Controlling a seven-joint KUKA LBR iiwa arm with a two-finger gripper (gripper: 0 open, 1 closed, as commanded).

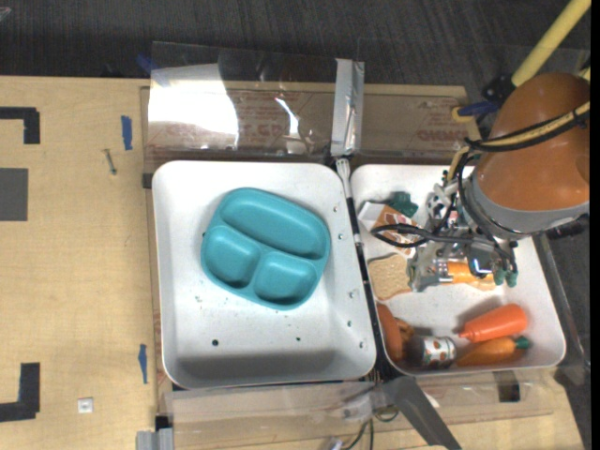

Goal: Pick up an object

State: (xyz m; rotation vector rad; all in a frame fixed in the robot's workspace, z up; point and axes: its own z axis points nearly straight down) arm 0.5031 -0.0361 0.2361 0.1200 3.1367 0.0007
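Observation:
My gripper hangs low in the right bin, under the orange band of the arm. Its metal tip is just right of a tan bread slice and just left of a small orange piece. I cannot make out whether anything sits between its tips. A carrot with a green top lies nearer the front, with a second orange vegetable below it. A small dark bottle and a brown-orange piece lie at the bin's front left.
The left bin holds a teal divided plate. A small teal item and an orange-brown item lie at the back of the right bin. Cables run from the arm over that bin.

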